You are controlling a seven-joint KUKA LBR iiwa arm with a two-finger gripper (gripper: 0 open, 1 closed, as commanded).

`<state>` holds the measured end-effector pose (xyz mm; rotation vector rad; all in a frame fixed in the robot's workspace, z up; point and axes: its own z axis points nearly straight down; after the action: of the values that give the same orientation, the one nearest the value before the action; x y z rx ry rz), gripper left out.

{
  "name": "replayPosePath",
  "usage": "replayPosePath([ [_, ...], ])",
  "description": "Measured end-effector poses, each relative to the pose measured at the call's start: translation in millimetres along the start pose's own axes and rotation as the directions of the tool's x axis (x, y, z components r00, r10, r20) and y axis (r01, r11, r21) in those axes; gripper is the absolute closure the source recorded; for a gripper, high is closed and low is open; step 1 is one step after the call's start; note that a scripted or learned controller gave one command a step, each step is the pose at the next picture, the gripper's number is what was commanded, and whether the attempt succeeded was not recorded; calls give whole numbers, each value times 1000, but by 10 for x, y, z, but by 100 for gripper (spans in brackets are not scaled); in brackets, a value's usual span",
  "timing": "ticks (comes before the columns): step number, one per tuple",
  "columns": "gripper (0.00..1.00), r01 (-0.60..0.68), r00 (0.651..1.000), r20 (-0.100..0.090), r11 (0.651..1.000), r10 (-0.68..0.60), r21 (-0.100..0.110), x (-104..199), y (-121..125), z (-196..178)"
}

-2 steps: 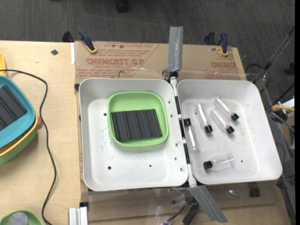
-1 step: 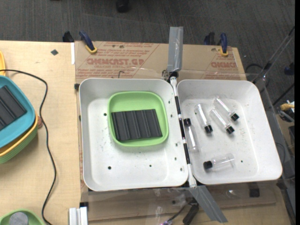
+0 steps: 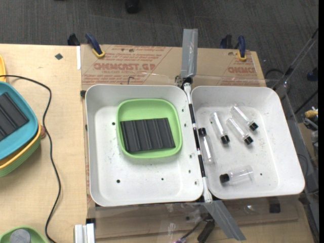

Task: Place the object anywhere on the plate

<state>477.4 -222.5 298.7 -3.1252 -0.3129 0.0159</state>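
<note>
Over the two bins, nothing tells whether the end effector is open or closed, so its state cannot be judged.

The task's thing is most likely one of the vials, all lying flat in the right bin (image 3: pixel 283 151). Three vials (image 3: pixel 237 126) lie as a loose group near the bin's middle, towards its far edge, each slanted with its black cap pointing to the near right. A fourth vial (image 3: pixel 238 174) lies alone near the near edge, cap to the left, well apart from the others. A fifth vial (image 3: pixel 205 147) rests along the left wall, touching or almost touching it.

They look like clear, thin-walled plastic or glass: light, stiff, smooth and round. Such a tube is likely to roll or squirt out of a pinch, and could crack if squeezed hard. The best hold would be across the barrel at mid-length, jaws square to the long axis. The caps look grippier, but a hold there would let the tube swing. The fourth vial seems the easiest pick, since it has free space on both sides. The fifth gives little room by the wall.

The plate (image 3: pixel 149 110), green, sits in the left bin (image 3: pixel 101 176) towards its far edge, carrying a dark ribbed insert (image 3: pixel 148 134). Its grooves may stop a vial from rolling.
</note>
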Motion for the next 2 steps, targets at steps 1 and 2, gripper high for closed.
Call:
replayPosePath([
  [1,0,0,1000,0,1000,0,0,0,-1,1],
  [2,0,4,1000,-4,1000,-4,0,76,-366,218],
])
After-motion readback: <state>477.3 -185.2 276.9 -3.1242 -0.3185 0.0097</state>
